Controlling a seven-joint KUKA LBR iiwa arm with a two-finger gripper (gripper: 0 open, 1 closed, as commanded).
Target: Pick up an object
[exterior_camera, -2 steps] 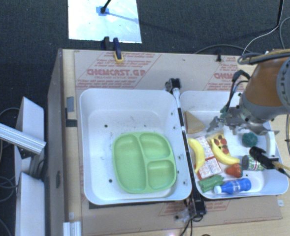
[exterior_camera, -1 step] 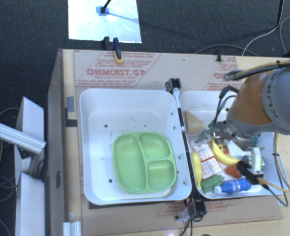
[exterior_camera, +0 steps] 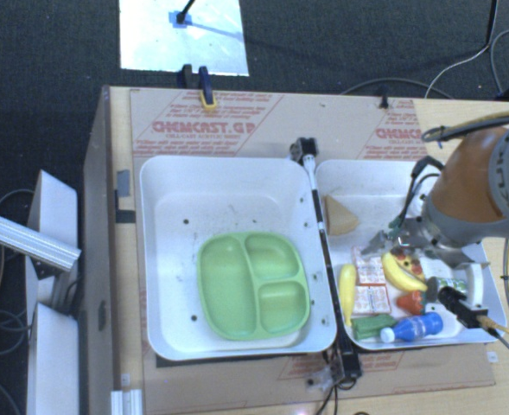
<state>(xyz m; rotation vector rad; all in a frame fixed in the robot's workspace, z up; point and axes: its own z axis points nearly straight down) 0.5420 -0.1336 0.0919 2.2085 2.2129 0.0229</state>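
Objects fill the right bin [exterior_camera: 384, 188] on my surface [exterior_camera: 237, 119]: a tan wedge [exterior_camera: 340, 216], a banana [exterior_camera: 401, 272], a blue bottle [exterior_camera: 414, 328]. Leftward, the other bin [exterior_camera: 163, 223] carries a green divided plate [exterior_camera: 254, 284]. My hand [exterior_camera: 392, 236] hangs low just beside the banana; its state I cannot tell. Nothing looks lifted, so I judge the pick not yet done.

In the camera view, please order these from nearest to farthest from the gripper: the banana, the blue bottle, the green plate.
Gripper is over the right bin.
1. Banana, just below it, same bin.
2. Blue bottle, at that bin's front edge.
3. Green plate, in the left bin.
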